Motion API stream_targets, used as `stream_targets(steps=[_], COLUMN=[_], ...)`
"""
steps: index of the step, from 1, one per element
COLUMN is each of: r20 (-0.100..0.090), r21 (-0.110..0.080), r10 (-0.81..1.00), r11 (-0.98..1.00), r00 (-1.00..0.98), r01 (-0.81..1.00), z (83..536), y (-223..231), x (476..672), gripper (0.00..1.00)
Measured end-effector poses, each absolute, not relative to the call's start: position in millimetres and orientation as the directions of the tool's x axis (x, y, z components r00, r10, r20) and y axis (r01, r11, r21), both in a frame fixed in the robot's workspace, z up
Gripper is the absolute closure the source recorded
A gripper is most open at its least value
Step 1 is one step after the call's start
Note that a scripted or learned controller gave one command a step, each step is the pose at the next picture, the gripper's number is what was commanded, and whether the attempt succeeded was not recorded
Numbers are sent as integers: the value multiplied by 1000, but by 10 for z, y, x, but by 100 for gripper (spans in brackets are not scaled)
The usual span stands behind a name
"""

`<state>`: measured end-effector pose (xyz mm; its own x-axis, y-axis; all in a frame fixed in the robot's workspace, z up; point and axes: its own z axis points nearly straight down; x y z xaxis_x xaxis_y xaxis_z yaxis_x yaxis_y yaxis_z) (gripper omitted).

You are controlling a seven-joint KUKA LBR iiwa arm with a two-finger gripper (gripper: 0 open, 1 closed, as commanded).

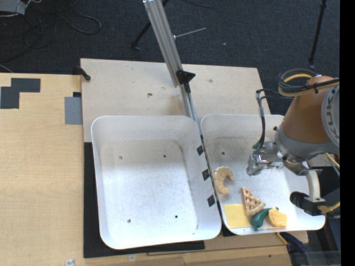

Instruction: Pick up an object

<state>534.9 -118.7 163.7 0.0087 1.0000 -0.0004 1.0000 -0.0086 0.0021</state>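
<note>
Gripper (256, 168) being hovered over right bin (236, 127), finger state can't be told; croissant (224, 179) and waffle (252, 200) risk being missed, sitting nearer.

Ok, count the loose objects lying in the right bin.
5: croissant by the divider, waffle wedge, yellow flat piece, green item, small yellow item at the near edge. The arm may hide more.

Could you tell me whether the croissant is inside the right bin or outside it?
Inside. The croissant lies on the floor of the right bin, near its left wall, apart from the hand.
</note>
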Motion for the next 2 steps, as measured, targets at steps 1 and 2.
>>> stream_targets(steps=[1,2], r20=[-1,1], r21=[4,-2], r10=[1000,1000], r11=[0,2], r00=[0,-2], r01=[1000,1000], z=[2267,2293], y=[-1195,-1199], x=[5328,5328], gripper=[100,100])
